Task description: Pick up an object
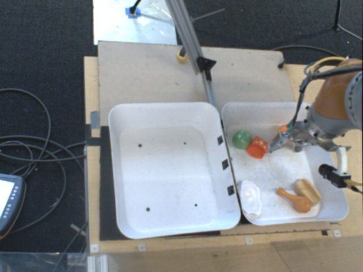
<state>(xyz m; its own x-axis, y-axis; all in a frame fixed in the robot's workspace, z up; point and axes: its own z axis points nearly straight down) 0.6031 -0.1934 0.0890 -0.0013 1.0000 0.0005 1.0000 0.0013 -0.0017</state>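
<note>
The arm (334, 103) enters at the right edge of the frame, its orange band above the grey wrist, and its gripper (279, 142) hangs low over the upper middle of the right bin (340, 205). Whether the fingers are open or closed cannot be told: they look dark and narrow, angled toward the lower left, and nothing can be seen between them.

Just beside the fingertips, toward the left, lies a small red-orange object (257, 148) (a cup-like shape, tipped on its side), its long axis running from upper right to lower left. Touching or nearly touching it at its upper left is a green ball (242, 139), close to the bin's left wall.

In the lower part of the same bin, an orange drumstick-shaped toy (294, 199) lies with its long axis from upper left to lower right, the thin end toward the upper left and the thick end toward the lower right. A tan block (308, 189) lies just beside it on the upper right, along much the same diagonal. A crumpled white object (250, 198) sits in the bin's lower left corner, against the wall.

The left bin (122, 152) fills the middle of the frame. A grey pole (187, 30) slants down from the top centre toward the gap between the bins.
</note>
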